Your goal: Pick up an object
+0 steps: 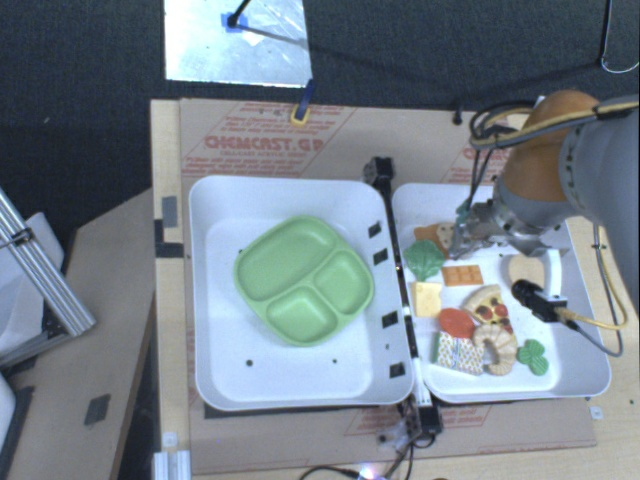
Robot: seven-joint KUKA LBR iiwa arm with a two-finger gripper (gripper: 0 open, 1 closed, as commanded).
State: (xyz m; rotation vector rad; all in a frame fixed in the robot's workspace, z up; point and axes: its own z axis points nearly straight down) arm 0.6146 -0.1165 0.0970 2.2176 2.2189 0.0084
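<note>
Gripper [466,230] over right bin [590,368] | grip state unclear | broccoli [424,259] just beside

My arm [600,163] is a thick grey tube, smooth and rounded, with a glossy orange band [540,153] wrapping it above the wrist. Black cables loop at the band's eleven o'clock. My hand [466,230] is darker grey metal, small and blocky.

The grey arm with its orange band [560,163] runs off the right edge and covers the far part of the right-hand shallow white bin [590,368]; its jaws' state is indiscernible.
</note>
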